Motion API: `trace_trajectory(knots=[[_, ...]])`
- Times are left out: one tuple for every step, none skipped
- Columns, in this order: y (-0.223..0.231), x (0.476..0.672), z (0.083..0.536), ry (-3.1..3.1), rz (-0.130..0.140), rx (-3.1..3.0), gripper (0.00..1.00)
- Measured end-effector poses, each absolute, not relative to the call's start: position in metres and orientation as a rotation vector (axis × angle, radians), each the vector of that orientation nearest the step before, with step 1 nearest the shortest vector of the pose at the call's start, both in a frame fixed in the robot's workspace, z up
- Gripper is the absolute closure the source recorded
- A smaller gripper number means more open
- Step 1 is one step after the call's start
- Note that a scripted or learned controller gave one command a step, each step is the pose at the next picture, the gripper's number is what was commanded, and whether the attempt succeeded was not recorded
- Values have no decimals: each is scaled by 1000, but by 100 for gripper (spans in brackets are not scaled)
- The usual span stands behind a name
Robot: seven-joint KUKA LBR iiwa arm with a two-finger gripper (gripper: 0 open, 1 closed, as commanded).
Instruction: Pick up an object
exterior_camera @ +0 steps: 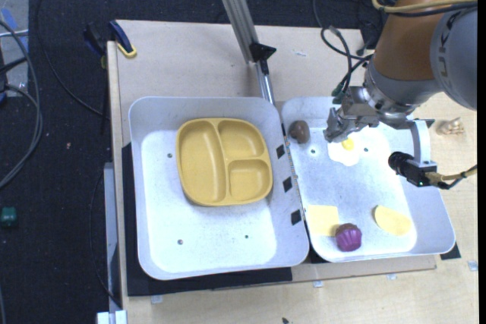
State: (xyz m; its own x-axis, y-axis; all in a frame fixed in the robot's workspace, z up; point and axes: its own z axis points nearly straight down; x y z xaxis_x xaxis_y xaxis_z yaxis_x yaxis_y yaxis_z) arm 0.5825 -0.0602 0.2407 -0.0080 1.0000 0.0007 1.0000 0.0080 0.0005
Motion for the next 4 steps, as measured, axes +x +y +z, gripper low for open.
trace_trajectory(knots=[[-4, 591, 236, -2231, -2, -2212, 100], [41, 616, 225, -2230, -2, -2214, 100], [99, 639, 237, -2232, -7, -2213, 100], [95, 638, 236, -2225, -1, -2218, 0]])
